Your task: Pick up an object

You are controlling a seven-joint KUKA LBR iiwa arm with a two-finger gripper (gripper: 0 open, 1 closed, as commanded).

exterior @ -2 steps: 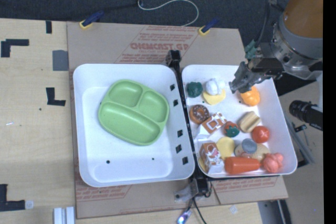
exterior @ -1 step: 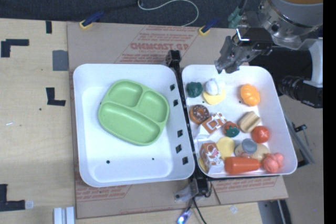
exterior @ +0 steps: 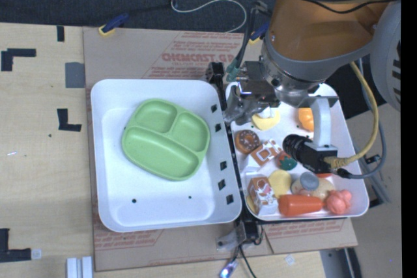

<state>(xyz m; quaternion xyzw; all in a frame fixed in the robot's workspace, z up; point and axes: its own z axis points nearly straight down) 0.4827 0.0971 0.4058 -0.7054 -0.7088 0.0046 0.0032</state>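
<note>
Arm reaches low over the right bin [exterior: 352, 140], pincer [exterior: 251, 101] at its far-left corner beside a pale yellow toy [exterior: 266, 119]; grip state, cannot tell. Toy food crowds the near end. Green divided plate [exterior: 166, 139] lies alone in left bin [exterior: 107, 159].

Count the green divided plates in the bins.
1: a green divided plate lies in the left bin. The arm covers part of the right bin, so more may be hidden.

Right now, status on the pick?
End effector low over right bin, far-left corner; grasp unconfirmed. Toy food crowds the bin. Green plate alone in left bin.
</note>
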